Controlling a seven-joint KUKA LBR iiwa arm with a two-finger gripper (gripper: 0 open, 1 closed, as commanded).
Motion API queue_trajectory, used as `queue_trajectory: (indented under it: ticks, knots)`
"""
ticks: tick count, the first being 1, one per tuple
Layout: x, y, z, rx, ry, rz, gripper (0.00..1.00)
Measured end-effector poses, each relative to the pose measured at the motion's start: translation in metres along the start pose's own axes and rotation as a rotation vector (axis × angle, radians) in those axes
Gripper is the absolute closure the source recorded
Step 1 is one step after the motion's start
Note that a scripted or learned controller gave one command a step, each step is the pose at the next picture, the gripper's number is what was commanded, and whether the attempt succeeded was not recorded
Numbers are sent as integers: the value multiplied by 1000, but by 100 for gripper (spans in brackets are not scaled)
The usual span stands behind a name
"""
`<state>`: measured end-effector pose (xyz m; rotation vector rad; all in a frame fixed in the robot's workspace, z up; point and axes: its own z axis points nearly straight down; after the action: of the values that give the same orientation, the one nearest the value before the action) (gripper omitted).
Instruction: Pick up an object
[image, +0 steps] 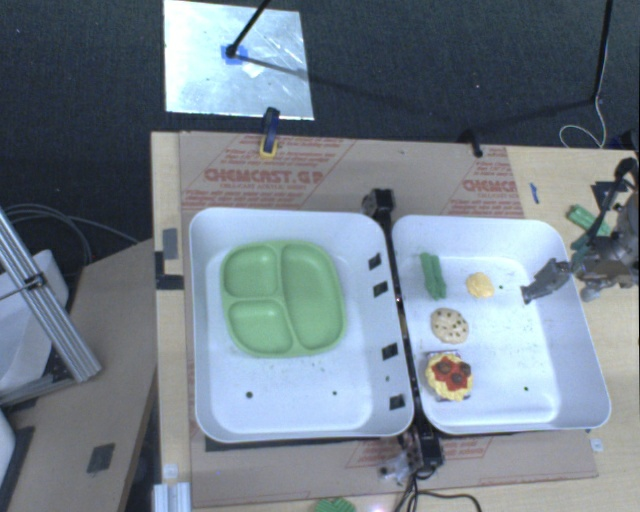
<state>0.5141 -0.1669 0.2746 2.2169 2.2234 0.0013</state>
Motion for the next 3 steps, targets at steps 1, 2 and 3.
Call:
queue_trajectory:
  ticks: [1, 2, 3]
  knots:
    - [-4, 48, 101, 5, 1, -3, 0]
    - [54, 21, 195, 4, 3, -5, 0]
    - [42, 48, 190, -2, 0, -1, 0]
